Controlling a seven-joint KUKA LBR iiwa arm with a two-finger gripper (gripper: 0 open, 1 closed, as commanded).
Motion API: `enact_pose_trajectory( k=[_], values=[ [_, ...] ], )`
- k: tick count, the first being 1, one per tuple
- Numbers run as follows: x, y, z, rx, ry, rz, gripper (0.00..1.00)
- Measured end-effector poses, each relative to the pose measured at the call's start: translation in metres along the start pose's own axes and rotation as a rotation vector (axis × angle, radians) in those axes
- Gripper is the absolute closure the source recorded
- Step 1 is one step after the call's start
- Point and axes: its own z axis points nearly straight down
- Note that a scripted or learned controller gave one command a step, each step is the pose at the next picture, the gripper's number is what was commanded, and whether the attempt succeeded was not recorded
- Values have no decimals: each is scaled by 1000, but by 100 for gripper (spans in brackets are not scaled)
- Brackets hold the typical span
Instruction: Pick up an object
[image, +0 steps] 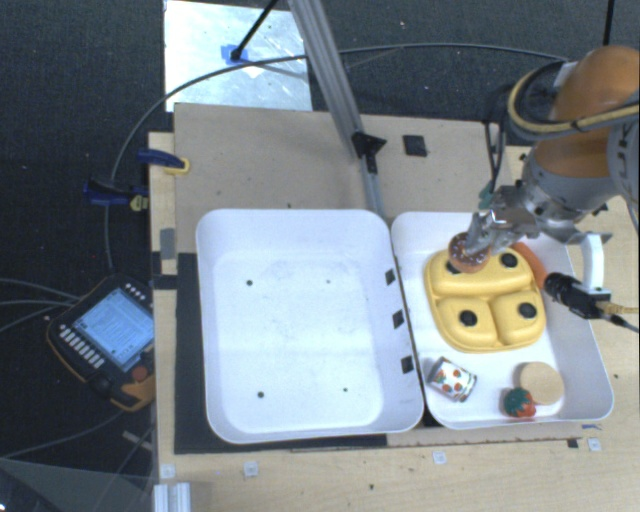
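Note:
The right bin holds a yellow moulded tray-shaped object with round hollows. A small white can with coloured dots, a beige round disc and a small green and red piece lie near the bin's front. An orange item peeks out behind the yellow object. My gripper points down at the yellow object's far left corner, where a small brownish round thing sits right at its tip. Whether anything is held is not visible.
The left bin lies beside the right one, with a raised wall between them. A metal pole slants over the bench's back edge. A black cable plug hangs over the right bin's right side. A teach pendant lies left of the bench.

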Motion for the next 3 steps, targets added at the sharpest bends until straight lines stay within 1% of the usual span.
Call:
enact_pose_trajectory(
  k=[2, 3],
  values=[
    [90, 20, -4, 4, 3, -5, 100],
    [148, 22, -8, 4, 3, -6, 100]
  ],
)
